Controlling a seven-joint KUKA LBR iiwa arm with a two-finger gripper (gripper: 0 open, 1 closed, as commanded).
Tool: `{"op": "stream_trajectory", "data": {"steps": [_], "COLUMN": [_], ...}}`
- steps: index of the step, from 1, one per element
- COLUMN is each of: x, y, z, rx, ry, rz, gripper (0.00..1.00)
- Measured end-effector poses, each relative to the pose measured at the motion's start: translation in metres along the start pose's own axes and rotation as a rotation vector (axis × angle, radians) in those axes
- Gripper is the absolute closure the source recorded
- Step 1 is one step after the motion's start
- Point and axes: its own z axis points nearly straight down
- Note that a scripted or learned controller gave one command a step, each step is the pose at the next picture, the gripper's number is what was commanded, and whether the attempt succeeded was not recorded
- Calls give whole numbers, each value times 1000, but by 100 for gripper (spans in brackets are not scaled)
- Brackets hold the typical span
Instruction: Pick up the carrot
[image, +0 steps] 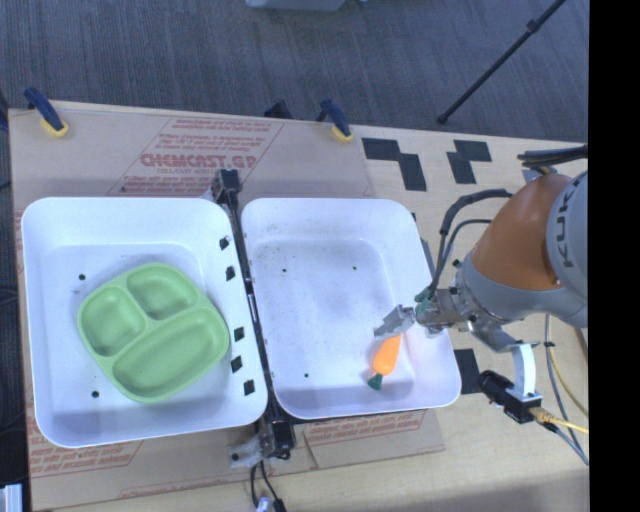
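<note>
Nearest the camera, the carrot (386, 357) lies in the right bin (330, 225), close to that bin's 4 o'clock corner, orange body pointing toward 12 and green end toward 6. My gripper (400, 321) hangs just beside it at about 1 o'clock from the carrot, over the bin's right wall; I cannot tell how my fingers stand, and nothing shows between them. Bare bin floor spreads from the carrot toward 9 and 12 o'clock. Well apart at 9 o'clock, the left bin (60, 225) holds a green plate (153, 331) with three compartments. Both bins sit on cardboard (200, 150).
</note>
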Motion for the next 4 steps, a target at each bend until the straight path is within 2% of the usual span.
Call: {"op": "stream_trajectory", "data": {"steps": [1,2,3,4], "x": [37,36,36,61], "y": [5,7,7,0], "z": [67,56,56,65], "rx": [-18,-21,-21,3], "ry": [-9,-12,-12,2], "rz": [-1,-6,-7,-3], "gripper": [0,100,0,0]}}
